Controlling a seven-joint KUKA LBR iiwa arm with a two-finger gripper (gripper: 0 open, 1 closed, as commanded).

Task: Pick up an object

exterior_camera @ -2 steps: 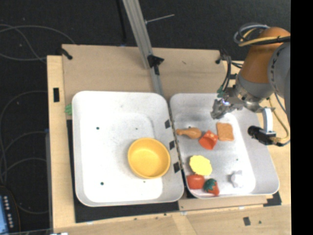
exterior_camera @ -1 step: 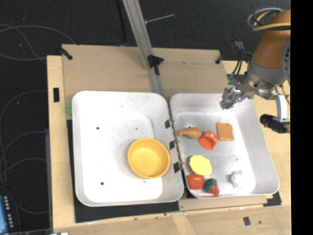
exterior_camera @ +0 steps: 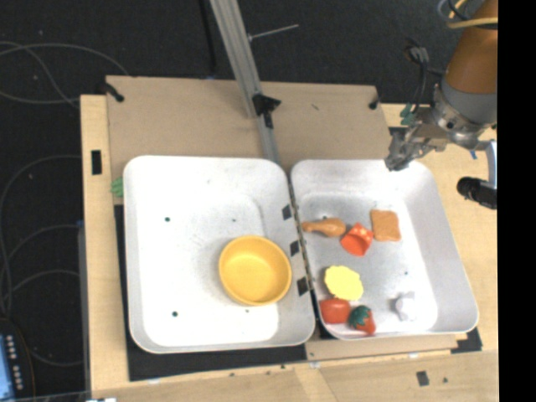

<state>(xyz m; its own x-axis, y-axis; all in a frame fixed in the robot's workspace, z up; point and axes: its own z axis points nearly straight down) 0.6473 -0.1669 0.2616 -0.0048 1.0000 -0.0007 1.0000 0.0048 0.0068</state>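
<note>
The right bin [exterior_camera: 435, 224] holds the candidates: an orange carrot-shaped toy [exterior_camera: 325, 226], a red piece [exterior_camera: 357, 239], a tan block [exterior_camera: 385, 225], a yellow piece [exterior_camera: 343, 283], a red-and-green strawberry-like toy [exterior_camera: 361, 319] beside another red piece [exterior_camera: 334, 311], and a small grey thing [exterior_camera: 404, 305]. They look like light, stiff, smooth plastic toys, likely to slip; the tan block, lying apart with flat sides, seems easiest to pinch across its width. The bin floor is smooth and white. The left bin [exterior_camera: 167, 199] holds a yellow bowl [exterior_camera: 255, 270]. The hand [exterior_camera: 400, 157] hovers over the right bin's far corner; whether it is open, I cannot tell. Both bins sit on a tan worktop [exterior_camera: 193, 115].
</note>
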